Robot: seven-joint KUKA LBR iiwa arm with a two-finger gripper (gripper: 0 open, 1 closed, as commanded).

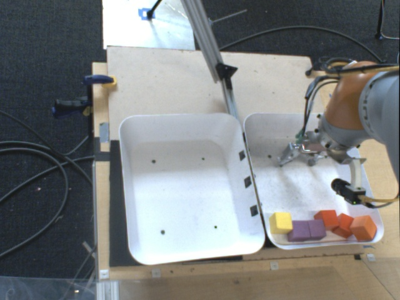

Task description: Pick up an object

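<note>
Five blocks sit crowded along the lower edge of the right-hand white bin (262, 136) at lower right of the frame: a yellow block (281, 222), a purple block (306, 230) and three orange blocks (345, 224) pressed side by side. The gripper (294, 153) hangs in the bin's upper half at right centre, well apart from them, its fingers spread and holding nothing. Packed this tightly against the bin wall, the blocks leave little room for a finger to drop between them; a descent could land on top of one, or nudge neighbours aside. The left-hand white bin (131, 167) lies alongside
</note>
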